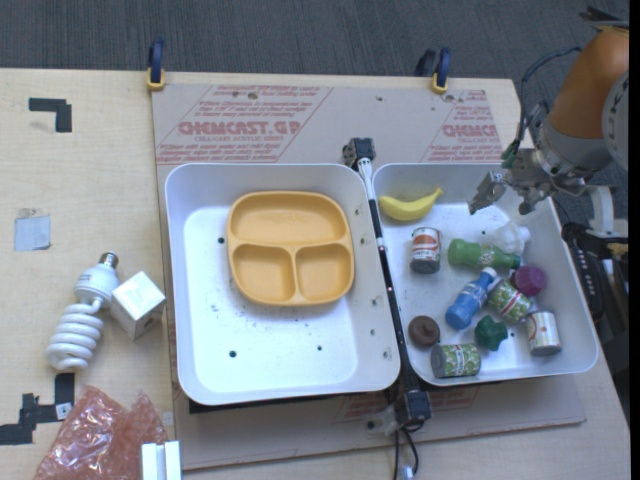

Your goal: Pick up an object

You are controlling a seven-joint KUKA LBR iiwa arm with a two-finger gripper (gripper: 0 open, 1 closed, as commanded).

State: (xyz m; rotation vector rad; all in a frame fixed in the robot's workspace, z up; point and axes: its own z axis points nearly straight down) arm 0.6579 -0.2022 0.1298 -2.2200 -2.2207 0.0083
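Over right bin's far corner: gripper hangs spread open, nothing held. Approach step, prob. Next: pick target, e.g. banana, descend.

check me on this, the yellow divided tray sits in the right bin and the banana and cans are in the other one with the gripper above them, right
Not quite. The camera view shows the yellow divided tray in the left bin, not the right. The banana and cans lie in the right bin, with the gripper above its upper right part.
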